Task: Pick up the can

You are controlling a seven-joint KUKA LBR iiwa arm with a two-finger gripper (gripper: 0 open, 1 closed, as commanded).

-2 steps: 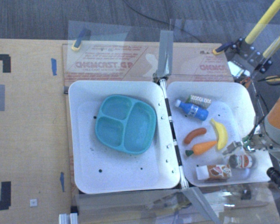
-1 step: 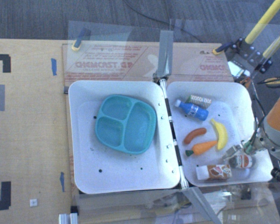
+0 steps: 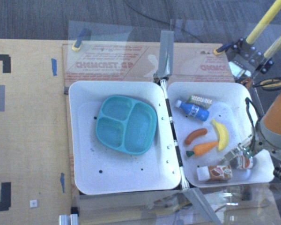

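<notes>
A small can [image 3: 199,100] with a dark green label lies on its side at the back of the right bin [image 3: 234,89], just behind a blue bottle [image 3: 193,110]. My gripper [image 3: 240,153] hangs low over the bin's front right corner, far from that can. Right beneath and beside it lies a small red and white cylinder [image 3: 246,162], partly hidden by the gripper; I cannot tell what it is or whether the gripper touches it.
The right bin also holds a banana [image 3: 220,134], a sausage [image 3: 196,136], a carrot [image 3: 203,148] and a white bottle with an orange label [image 3: 215,172] along the front wall. A teal divided plate [image 3: 126,124] sits in the left bin [image 3: 84,102].
</notes>
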